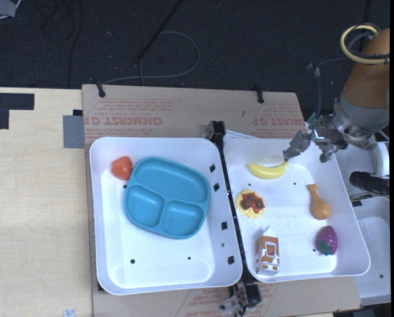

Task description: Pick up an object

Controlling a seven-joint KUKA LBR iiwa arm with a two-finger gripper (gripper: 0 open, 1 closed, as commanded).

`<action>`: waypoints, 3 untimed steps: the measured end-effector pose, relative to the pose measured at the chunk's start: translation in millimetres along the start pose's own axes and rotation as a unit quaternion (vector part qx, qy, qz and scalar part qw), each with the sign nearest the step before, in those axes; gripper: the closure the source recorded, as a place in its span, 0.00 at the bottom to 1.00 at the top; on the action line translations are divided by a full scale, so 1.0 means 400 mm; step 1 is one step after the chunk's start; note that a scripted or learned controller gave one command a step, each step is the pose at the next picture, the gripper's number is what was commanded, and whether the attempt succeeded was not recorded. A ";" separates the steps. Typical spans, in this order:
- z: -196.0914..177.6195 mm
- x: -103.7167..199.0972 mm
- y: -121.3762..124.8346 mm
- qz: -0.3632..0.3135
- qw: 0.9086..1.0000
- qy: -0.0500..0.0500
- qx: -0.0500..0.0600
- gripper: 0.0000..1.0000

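Blue tray (165, 197) 1 | tomato (122, 168) 1 | banana (267, 170) 1 | hand (309, 146) apart, holding nothing

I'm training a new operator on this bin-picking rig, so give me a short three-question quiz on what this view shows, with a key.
1. True or false: the blue divided plate lies in the same bin as the banana.
2. Which item lies closest to the hand? A) purple grapes B) banana C) orange-red fruit
3. Fill in: the small carton lies in the ___ bin of the view.

Key: 1. False; the plate is in the left bin, the banana in the right bin. 2. B. 3. right.
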State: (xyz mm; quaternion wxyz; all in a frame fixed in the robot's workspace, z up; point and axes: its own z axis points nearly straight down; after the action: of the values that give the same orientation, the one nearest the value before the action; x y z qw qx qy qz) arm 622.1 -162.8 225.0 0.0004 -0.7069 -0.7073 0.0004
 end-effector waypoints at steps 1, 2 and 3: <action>0.140 -0.005 -0.026 0.000 1.000 0.001 0.003 0.00; 0.249 -0.009 -0.018 0.000 1.000 0.000 0.002 0.00; 0.350 -0.004 -0.020 0.000 1.000 0.001 0.002 0.00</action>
State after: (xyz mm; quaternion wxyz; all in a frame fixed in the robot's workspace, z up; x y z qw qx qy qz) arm 614.1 -164.5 85.1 0.0026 -0.7070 -0.7072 0.0016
